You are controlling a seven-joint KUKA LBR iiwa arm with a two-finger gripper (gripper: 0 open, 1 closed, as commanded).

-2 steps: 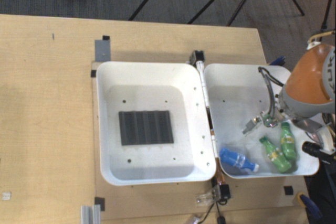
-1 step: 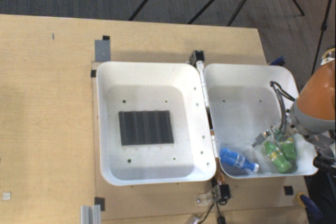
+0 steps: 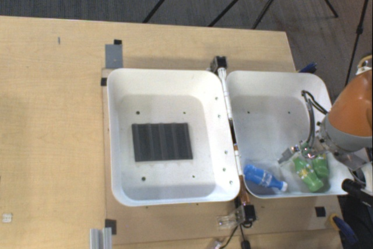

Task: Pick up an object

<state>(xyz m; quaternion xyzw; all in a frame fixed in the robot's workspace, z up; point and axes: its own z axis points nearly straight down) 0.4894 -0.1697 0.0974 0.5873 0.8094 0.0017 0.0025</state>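
A blue bottle-like object [image 3: 263, 178] lies near the front left corner of the right bin [image 3: 262, 102]. A green object [image 3: 311, 172] of lumpy shape sits at that bin's front right. My gripper [image 3: 301, 153] hangs low over the right bin, directly at the green object's upper left edge, and seems to touch or nearly touch it. The arm's orange band [image 3: 352, 111] and grey wrist cover the bin's right rim. Nothing is visibly lifted.
The left bin [image 3: 122, 125] holds a dark grey ribbed rectangular pad [image 3: 162, 141] lying flat in its middle. The wooden bench [image 3: 52, 125] spreads wide to the left. Cables and a clip [image 3: 236, 220] sit at the front between the bins.
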